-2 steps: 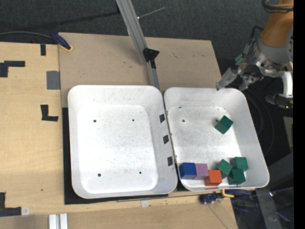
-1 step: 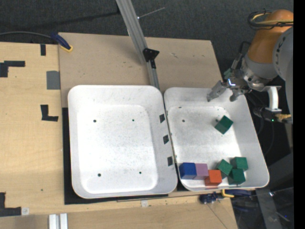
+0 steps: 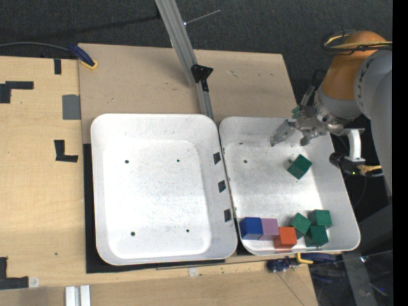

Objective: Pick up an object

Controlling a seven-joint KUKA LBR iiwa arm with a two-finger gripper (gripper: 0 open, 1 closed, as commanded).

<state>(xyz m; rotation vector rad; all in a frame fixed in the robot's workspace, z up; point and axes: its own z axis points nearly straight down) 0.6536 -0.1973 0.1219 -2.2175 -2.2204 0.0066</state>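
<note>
1. The gripper point(image 3: 292, 136) hangs over the upper part of the right bin point(image 3: 255, 132), its two fingers spread apart with nothing between them.
2. A single green block point(image 3: 299, 166) lies tilted on the bin floor just below the gripper, apart from the fingers and apart from the other blocks.
3. Six more blocks cluster along the near wall of the right bin: one blue block point(image 3: 251, 227), one lilac block point(image 3: 269, 227), one orange block point(image 3: 287, 236), and three green blocks point(image 3: 317, 234) packed close at the right end.
4. Green blocks total four; all blocks total seven.
5. The left bin point(image 3: 105, 132) lies beside the right bin, the rims touching.
6. A slanted metal rail point(image 3: 178, 30) runs down from the top edge and ends at the junction of the two bins, well left of the gripper.
</note>
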